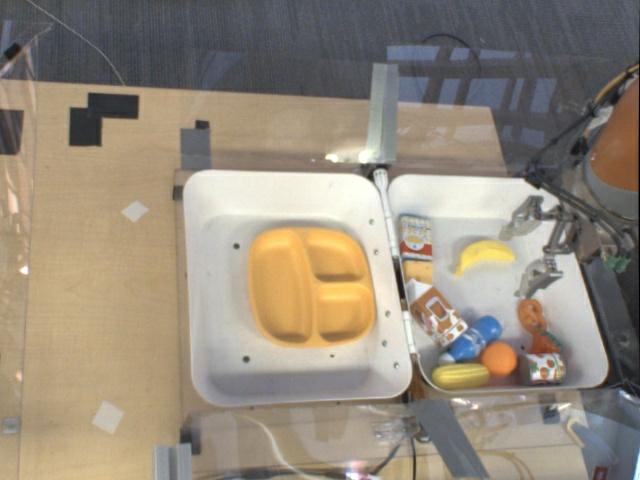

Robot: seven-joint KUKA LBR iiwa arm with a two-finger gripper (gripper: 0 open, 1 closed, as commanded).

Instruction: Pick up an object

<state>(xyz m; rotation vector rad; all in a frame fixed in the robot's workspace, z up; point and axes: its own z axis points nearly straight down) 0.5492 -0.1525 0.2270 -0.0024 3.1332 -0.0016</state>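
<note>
Camera view shows the tool [534, 247] spread wide and holding nothing, above the right bin [596, 368]. The banana [484, 255] lies just to its left on the bin floor, its long axis running nearly left to right.

You see arm [617, 148] cut off by right edge; only orange part and cables show. Brown-white carton [437, 317] lies partly over blue object [473, 336], so you cannot tell what blue thing is. Small red-white item [545, 367] in right bin [500, 186] corner too small to read; red piece [546, 343] above it unclear. Print on upright carton [416, 236] blurred. Left bench edge behind reflecting clear panel [18, 218].
</note>
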